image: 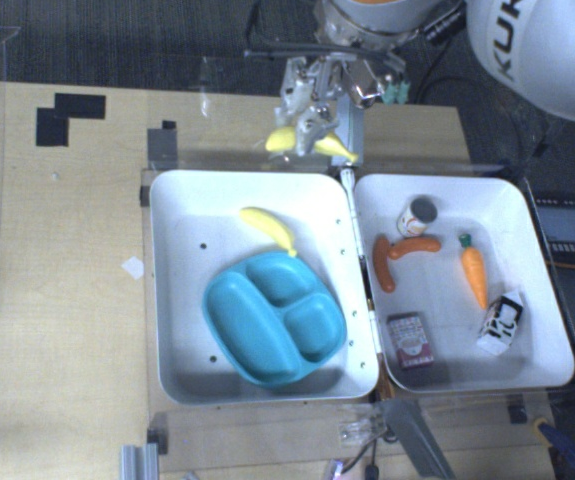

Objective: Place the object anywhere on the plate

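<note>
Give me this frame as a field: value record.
arm: reaching in at the top, above the bins' far edge
gripper: shut on a yellow object, above the bench
plate: blue, three compartments, left bin, nothing on it
banana: left bin, at the plate's far rim
right bin: sausages, carrot, can, carton, dark packet
task state: object not yet on plate

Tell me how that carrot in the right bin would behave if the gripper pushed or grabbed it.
The carrot tapers to a point, so a push would likely swing it round rather than roll it straight. Its surface looks smooth, so the fingers might slip toward the thin end. It looks like a small toy, so probably light and stiff.
</note>
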You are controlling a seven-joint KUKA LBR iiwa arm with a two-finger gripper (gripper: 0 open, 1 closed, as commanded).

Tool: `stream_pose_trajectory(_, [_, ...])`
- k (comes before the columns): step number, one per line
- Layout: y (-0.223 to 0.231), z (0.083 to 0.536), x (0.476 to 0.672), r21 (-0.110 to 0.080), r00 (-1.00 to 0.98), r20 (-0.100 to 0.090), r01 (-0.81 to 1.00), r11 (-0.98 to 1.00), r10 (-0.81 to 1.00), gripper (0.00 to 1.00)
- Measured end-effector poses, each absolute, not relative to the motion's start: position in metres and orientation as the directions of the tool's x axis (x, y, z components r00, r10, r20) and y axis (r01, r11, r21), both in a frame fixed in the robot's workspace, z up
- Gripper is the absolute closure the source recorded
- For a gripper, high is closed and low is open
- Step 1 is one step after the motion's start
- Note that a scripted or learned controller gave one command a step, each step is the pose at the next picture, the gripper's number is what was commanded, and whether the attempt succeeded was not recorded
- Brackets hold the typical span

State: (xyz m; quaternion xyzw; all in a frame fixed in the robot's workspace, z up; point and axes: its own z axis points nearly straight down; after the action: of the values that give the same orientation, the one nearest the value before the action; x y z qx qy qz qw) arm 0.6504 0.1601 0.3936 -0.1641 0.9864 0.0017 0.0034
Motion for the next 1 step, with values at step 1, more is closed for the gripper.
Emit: stream_pose_trajectory(1, [0.1771,0.4373,0.6696,-0.003,-0.653,-0.011,-0.757,0.653,-0.757,1.0])
